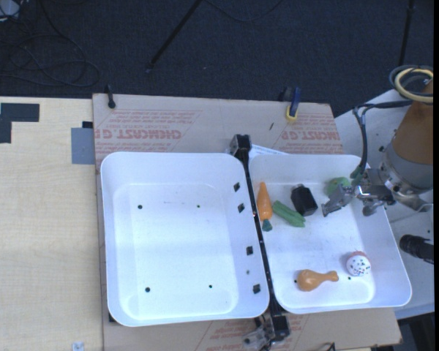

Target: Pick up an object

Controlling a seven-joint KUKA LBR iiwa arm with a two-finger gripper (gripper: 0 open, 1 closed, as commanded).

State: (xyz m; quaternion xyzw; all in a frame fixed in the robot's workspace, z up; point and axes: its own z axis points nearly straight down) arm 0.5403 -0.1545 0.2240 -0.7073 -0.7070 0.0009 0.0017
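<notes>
Camera view: hand (349,198) hovers open over the right white bin (395,284), grasping nothing, close to the small black block (304,199), which looks light, rigid, best pinched across its flat sides.

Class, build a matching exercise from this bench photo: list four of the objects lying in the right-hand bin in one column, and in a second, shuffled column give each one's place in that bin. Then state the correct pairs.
Things:
1. orange carrot
2. black block
3. white ball
4. tan gourd-shaped toy

Places:
A. near the bin's right-hand front corner
B. against the divider between the two bins
C. middle of the bin, right of the green piece
D. by the front wall, left of the ball

Pairs: 1-B, 2-C, 3-A, 4-D
</notes>
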